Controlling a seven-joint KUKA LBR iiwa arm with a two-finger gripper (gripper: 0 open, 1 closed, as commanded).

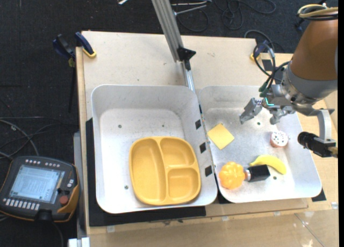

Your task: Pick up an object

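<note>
We look down on a tan bench (140,58) on a dark floor strewn with cables. It bears two white bins: the left bin (107,111) holds a yellow tray (164,169); over the right bin (226,101) hangs the arm (317,52), its gripper (265,113) spread wide and holding nothing. In that bin we see a yellow square (221,136), an orange ball (232,175) touching a black block (258,173), a banana (269,162) and a small round piece (278,139).
</note>
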